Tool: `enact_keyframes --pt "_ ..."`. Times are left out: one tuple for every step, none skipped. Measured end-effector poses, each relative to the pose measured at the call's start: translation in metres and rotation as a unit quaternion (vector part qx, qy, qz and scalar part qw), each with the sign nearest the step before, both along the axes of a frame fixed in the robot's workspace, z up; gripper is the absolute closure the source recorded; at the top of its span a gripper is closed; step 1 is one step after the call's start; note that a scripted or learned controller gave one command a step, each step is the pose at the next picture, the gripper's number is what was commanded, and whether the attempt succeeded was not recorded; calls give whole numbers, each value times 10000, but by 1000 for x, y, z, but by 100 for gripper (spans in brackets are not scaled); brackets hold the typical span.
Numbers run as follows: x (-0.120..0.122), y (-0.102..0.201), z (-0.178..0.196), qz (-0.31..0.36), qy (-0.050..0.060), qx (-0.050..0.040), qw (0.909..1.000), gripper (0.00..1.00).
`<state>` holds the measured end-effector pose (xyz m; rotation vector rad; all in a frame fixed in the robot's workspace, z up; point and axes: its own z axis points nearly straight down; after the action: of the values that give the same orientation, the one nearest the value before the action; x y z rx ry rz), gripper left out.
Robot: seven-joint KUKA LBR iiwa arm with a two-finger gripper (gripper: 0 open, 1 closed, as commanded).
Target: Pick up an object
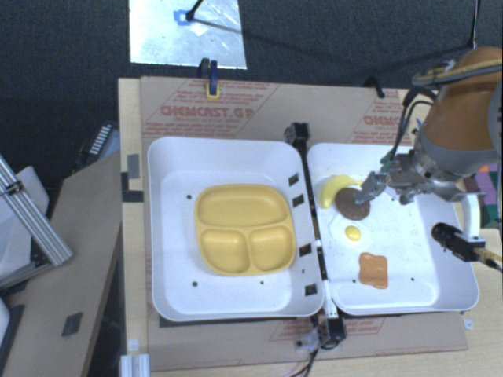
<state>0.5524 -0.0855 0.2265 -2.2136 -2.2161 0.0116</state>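
Slanted overhead view of the tabletop, which carried 2 shallow white bins side by side. All positions are given relative to the brown disc, which lay in the upper left part of the right bin.

The grey arm, with its orange band, reached in from the right of the view. Its end effector stood at the upper right edge of the brown disc, over or against the rim. Contact could not be confirmed. Whether the end effector was open or closed could not be determined from this angle, and nothing was seen held in it.

3 further items shared the right bin. A yellow banana lay just beside the brown disc, up and to its left. A fried egg, white with a yellow yolk, lay just below the disc on the bin floor. An orange piece lay farther below, past the egg and slightly to the right, apart from both.

Well to the left of the brown disc, across the divide between the bins, the left bin held a yellow tray with 3 compartments, lying flat near its centre.
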Motion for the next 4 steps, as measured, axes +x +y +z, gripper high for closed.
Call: enact_keyframes --pt "2 0 7 10 -66 -6 10000 0" --pt "4 -2 -56 -1 -43 -5 10000 0" --pt "-5 0 -109 0 -55 -5 10000 0" --pt "-5 1 -143 -2 -58 -5 10000 0"
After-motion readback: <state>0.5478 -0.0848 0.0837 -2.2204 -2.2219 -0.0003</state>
